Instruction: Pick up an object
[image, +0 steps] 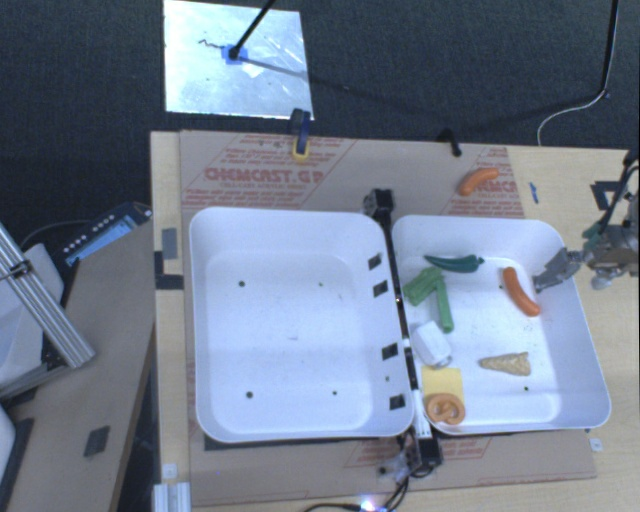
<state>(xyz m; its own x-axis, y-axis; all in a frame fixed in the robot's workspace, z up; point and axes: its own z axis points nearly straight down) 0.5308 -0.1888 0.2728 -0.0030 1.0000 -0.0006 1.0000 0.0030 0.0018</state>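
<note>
An orange sausage (520, 291), the likeliest target, is seen lying untouched near the right wall of the right bin (580, 400), just beside the gripper (556, 270) poised at the rim; nothing is held, and whether the jaws are parted cannot be told. No pick has been made. Also held in that bin are a green pepper (456, 263), green blocks (432, 293), a white piece (433, 345), a yellow square (443, 381), an orange ring (445, 408) and a tan wedge (506, 364). The left bin (215, 300) is shown alongside on the surface (610, 330).

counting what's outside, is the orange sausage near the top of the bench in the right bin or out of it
Out. The orange sausage lies on the brown board beyond the right bin's far rim.
</note>
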